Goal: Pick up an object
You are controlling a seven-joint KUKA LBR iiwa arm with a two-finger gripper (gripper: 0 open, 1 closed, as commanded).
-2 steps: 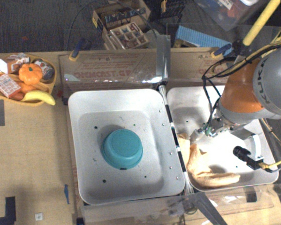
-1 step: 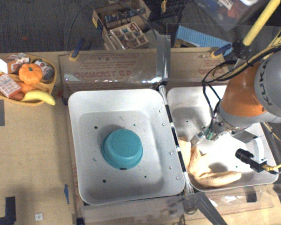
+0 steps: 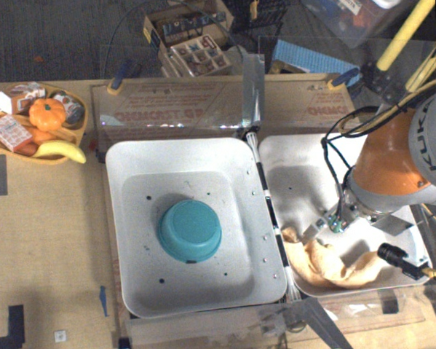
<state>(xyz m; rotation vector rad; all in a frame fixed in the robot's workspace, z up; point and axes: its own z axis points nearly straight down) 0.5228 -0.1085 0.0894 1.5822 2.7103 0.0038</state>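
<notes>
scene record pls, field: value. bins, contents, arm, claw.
left bin: one teal bowl, upside down, near the middle
right bin: tan crumpled cloth in the near part
arm: reaches in from the right, over the right bin
claw: low over the right bin, just above the cloth's far edge; grip not readable
off-bin: basket of toy food on the bench, far left
task status: no object seen lifted

Robotics lab: white bins [image 3: 130,167] on bench, cardboard barriers [image 3: 174,107], cables [image 3: 333,146].
</notes>
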